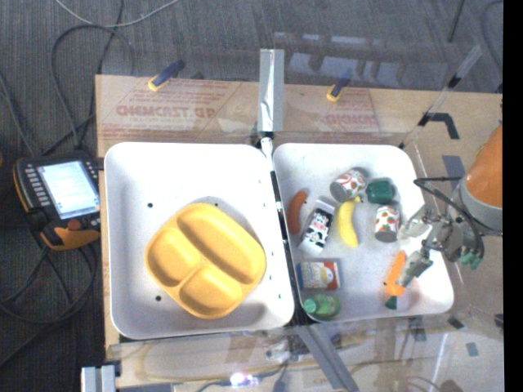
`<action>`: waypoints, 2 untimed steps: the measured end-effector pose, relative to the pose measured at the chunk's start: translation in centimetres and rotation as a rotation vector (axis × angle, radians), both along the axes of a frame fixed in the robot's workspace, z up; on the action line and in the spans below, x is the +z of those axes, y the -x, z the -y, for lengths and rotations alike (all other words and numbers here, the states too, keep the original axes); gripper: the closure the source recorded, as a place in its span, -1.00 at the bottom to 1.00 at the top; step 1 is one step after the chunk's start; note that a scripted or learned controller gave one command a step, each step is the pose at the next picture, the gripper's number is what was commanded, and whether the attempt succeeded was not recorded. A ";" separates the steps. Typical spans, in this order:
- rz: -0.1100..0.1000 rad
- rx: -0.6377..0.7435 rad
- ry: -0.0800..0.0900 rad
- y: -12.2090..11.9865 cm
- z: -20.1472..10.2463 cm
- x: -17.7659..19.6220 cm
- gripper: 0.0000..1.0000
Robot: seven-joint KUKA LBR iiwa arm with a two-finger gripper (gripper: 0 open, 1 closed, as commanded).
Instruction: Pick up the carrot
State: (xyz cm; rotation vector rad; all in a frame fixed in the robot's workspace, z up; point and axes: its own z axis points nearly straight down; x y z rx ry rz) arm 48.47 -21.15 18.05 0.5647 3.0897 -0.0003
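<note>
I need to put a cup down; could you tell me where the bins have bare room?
Left bin: bare floor all round the yellow tray, widest along its top. Right bin: crowded; small gaps between banana and carrot, and top left corner.

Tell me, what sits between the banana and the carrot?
In the camera view, a small patterned cup stands between the banana and the carrot.

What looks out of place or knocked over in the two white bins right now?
Mostly ordinary clutter. In the right white bin, several things lie on their sides: the black-and-white patterned can, the two small printed cups and, and the green bottle. The yellow divided plastic tray sits askew in the left bin. Nothing looks spilled or damaged.
</note>
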 end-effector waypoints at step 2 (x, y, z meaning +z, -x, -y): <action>0.013 0.039 0.005 -2.2 1.2 -8.1 1.00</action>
